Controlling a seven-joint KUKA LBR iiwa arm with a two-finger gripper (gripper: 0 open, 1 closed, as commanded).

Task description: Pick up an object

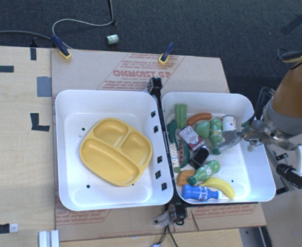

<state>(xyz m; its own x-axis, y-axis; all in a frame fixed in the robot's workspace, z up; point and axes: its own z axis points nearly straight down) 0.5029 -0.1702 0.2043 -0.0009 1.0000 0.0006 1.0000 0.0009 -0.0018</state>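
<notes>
Camera view: pincer [224, 143] among toys, banana [219, 186] near; grip unclear.

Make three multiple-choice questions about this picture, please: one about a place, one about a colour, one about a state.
1. Where does the divided plate lie?
A. in the left bin
B. in the right bin
C. on the cardboard

2. What colour is the bottle next to the banana?
A. red
B. blue
C. white

3. How does the plate lie?
A. upside down
B. on its edge
C. flat, hollows facing up

Answers: 1 A, it rests on the floor of the left bin, alone. 2 B, the bottle is blue with a white label. 3 C, its three compartments are open to the camera.
</notes>
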